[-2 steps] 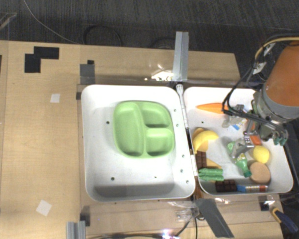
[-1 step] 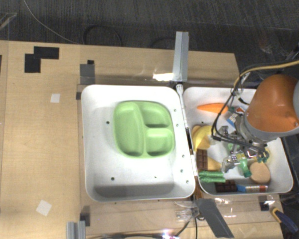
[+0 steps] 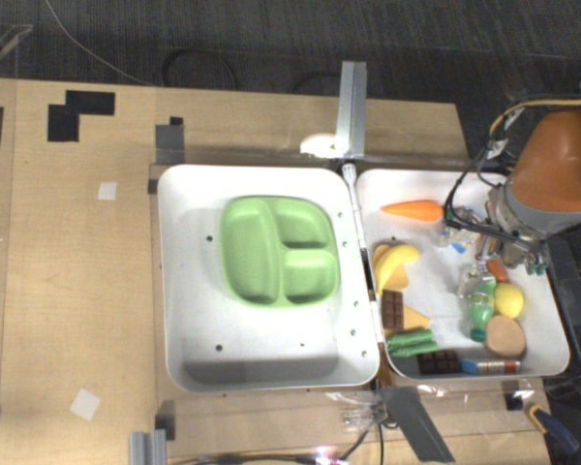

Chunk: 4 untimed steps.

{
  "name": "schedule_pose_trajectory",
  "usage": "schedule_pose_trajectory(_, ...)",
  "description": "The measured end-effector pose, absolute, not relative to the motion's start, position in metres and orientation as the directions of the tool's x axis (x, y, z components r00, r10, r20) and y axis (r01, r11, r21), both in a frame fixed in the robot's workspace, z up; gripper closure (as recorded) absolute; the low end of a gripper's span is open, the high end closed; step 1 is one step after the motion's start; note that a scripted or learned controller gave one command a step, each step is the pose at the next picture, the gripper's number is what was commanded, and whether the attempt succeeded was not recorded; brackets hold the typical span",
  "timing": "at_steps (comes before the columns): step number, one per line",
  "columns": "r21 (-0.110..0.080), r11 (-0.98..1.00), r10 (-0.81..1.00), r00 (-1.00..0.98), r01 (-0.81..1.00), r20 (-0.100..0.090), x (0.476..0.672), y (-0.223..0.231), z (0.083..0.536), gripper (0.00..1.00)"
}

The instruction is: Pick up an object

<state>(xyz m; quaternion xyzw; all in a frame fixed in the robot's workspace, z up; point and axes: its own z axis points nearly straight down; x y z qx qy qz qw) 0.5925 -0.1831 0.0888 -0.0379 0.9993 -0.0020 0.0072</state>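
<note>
Gripper (image 3: 486, 281) low in right bin (image 3: 436, 187), over green bottle (image 3: 480, 310); I can't tell jaw state. Lemon (image 3: 509, 300) touching bottle, so I expect crowding to spoil grasp.

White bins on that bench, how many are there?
2. The left bin holds a green divided tray. The right bin, touching it side by side, holds toy food such as a carrot and banana.
</note>
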Motion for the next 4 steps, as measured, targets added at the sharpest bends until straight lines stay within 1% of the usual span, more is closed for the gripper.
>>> schedule_pose_trajectory(1,-0.002,1.000,-0.030,-0.999,-0.030,-0.014,0.533,-0.153,0.091,0.00)
schedule_pose_trajectory(2,0.001,1.000,0.018,-1.000,0.018,-0.016,0.612,-0.115,0.089,0.00)
schedule_pose_trajectory(3,0.000,0.998,0.062,-0.998,0.062,-0.015,0.558,-0.104,0.091,0.00)
schedule_pose_trajectory(4,-0.003,0.999,0.034,-0.999,0.034,-0.024,0.494,-0.116,0.092,0.00)
